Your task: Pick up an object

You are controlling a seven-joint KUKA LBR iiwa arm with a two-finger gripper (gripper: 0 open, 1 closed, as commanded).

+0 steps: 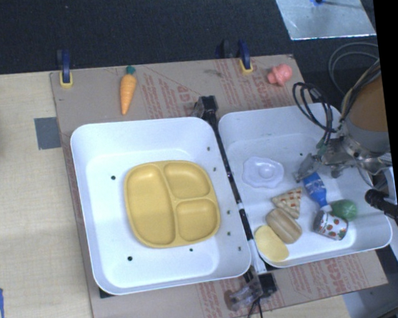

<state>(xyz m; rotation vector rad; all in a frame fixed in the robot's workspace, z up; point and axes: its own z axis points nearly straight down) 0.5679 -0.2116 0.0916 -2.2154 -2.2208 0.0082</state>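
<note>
Where the arm enters the right bin [267,128], we log the gripper [314,169], grip state indiscernible, just above a blue bottle [316,191], pizza slice [289,201] beside, yellow tray [172,202] in left bin [100,203].

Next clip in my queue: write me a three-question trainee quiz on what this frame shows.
1. True or false: the yellow divided tray lies in the left bin.
2. Which item lies outside both bins, on the cardboard? A) pizza slice B) toy carrot C) blue packet
3. Fill in: the gripper is over the ____ bin.

Key: 1 true. 2 B; the pizza slice and the blue packet lie in the right bin. 3 right; it hangs just above the blue packet.
</note>
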